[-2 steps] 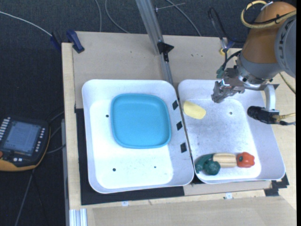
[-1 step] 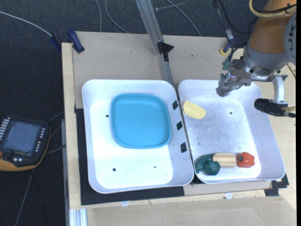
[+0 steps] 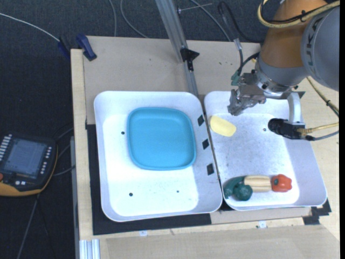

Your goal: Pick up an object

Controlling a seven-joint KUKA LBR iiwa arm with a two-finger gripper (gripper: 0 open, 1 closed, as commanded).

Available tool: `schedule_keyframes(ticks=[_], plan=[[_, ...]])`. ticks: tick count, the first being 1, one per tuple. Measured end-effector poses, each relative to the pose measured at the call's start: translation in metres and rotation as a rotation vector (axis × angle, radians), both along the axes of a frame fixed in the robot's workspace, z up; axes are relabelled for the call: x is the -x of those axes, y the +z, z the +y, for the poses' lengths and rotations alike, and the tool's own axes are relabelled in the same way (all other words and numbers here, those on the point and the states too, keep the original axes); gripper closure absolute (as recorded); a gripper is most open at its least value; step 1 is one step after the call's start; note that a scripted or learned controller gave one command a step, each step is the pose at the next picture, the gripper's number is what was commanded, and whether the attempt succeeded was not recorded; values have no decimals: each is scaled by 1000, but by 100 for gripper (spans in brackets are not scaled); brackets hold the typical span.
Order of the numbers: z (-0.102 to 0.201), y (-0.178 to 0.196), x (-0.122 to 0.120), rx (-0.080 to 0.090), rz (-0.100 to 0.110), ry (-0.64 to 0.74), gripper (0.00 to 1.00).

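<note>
The claw point(image 3: 237, 108) hovered at the right bin's point(image 3: 302, 198) far-left corner, just beside the yellow piece point(image 3: 222, 126); its grip I couldn't tell. Best descend squarely, straddling it.

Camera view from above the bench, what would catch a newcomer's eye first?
Probably the turquoise plate, lying flat in the left bin. Next, the arm's orange band at upper right, with the end effector hanging over the far end of the right bin, just beside a pale yellow object. A green, tan and red cluster lies along that bin's near edge.
</note>
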State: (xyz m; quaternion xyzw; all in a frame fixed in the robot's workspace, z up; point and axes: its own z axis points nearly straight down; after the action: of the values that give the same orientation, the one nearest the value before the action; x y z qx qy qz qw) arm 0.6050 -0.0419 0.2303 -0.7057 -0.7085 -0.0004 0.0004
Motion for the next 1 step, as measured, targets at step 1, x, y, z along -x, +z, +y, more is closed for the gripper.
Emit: schedule_keyframes(ticks=[1], plan=[[52,-9,5,0,0,1,100]])
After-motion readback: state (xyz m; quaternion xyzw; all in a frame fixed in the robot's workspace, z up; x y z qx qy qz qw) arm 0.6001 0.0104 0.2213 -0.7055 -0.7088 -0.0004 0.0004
